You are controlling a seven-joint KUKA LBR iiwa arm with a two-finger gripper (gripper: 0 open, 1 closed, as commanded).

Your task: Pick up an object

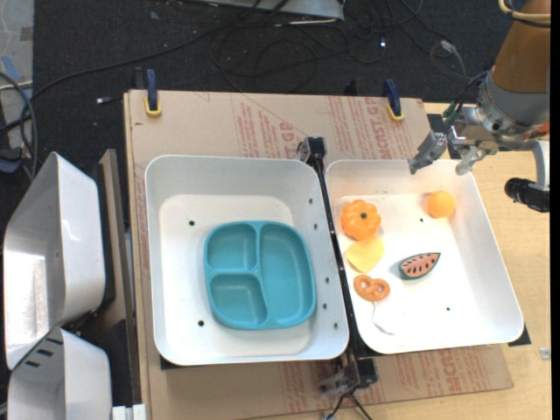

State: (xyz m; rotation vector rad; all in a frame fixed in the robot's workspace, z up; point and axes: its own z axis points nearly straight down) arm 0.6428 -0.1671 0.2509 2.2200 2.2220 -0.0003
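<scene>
From the camera view, the gripper [444, 154] hangs released, fingers spread and holding nothing, above the right bin's [490, 261] far rim. A descent from there would likely strike the rim or nudge the orange ball [440, 204], which could roll away. That ball, small and smooth, sits in the bin's far corner, apart from the toy pumpkin [360, 220].

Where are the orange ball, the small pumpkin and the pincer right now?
orange ball [440, 204]: camera view, centre of the ball.
small pumpkin [360, 220]: camera view, middle of its ribbed top.
pincer [444, 157]: camera view, midway between the fingertips.
</scene>
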